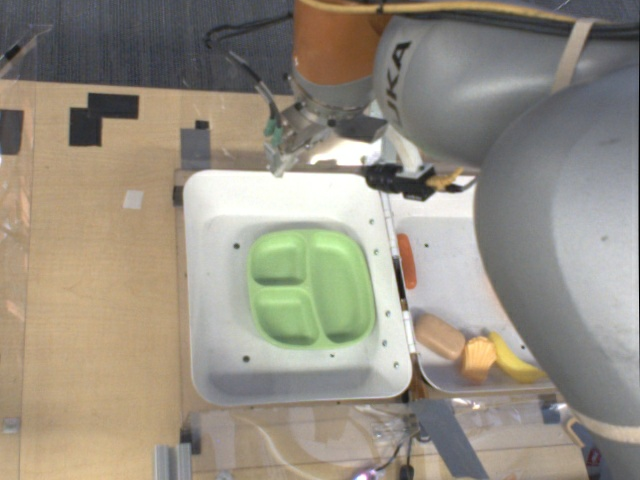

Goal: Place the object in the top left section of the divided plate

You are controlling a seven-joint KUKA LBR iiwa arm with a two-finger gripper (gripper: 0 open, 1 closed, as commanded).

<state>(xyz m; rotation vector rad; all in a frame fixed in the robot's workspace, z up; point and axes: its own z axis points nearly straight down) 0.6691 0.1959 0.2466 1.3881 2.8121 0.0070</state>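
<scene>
I see the end effector [278, 153] at the left bin's [205, 268] far edge; grip state indeterminable. Green divided plate [310, 288] bare; pickup appears pending.

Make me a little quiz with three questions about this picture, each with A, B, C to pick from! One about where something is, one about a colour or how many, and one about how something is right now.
1. Where is the divided plate?
A. In the left bin
B. In the right bin
C. On the bare wooden bench

2. What colour is the plate?
A. Blue
B. Light green
C. Red

3. What lies in the plate's top left section right now?
A. A banana
B. A carrot
C. No food item

Answers:
1. A, the plate sits in the middle of the left bin.
2. B, it is light green against the white bin.
3. C, the section shows only green; the banana, orange carrot-like stick, bread-like piece and small orange item all lie in the right bin.
</scene>
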